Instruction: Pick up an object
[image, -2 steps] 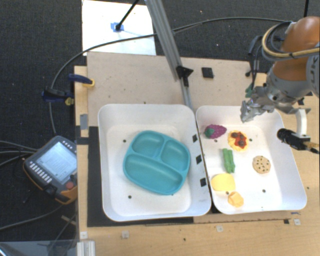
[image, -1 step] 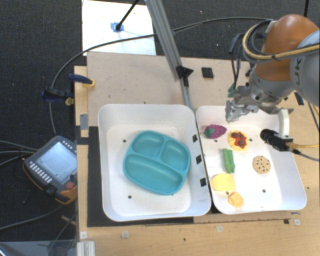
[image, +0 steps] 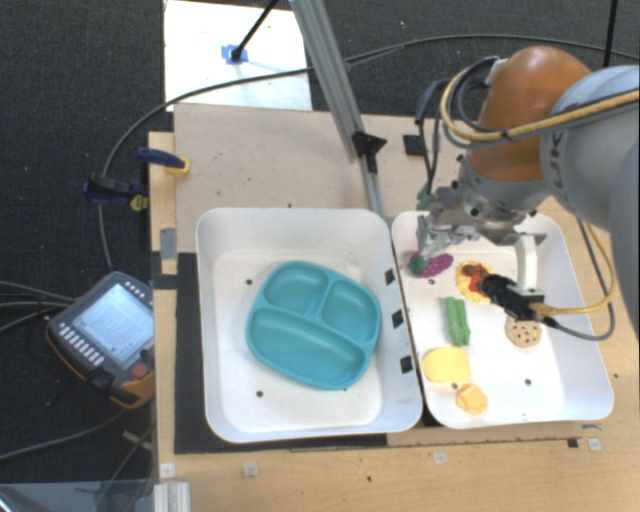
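Lying at the far left of the right bin (image: 590, 395), a small purple grape cluster (image: 435, 265) sat just under the gripper (image: 432, 247); whether its fingers pinched it, I couldn't tell. No readable writing showed.

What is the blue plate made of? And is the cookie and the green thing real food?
The blue plate looks like plastic: smooth, one even teal color, with molded compartments and a soft sheen. The cookie and the green thing are probably toy food, plastic or rubber by their flat, bright colors, but they are too small to be sure.
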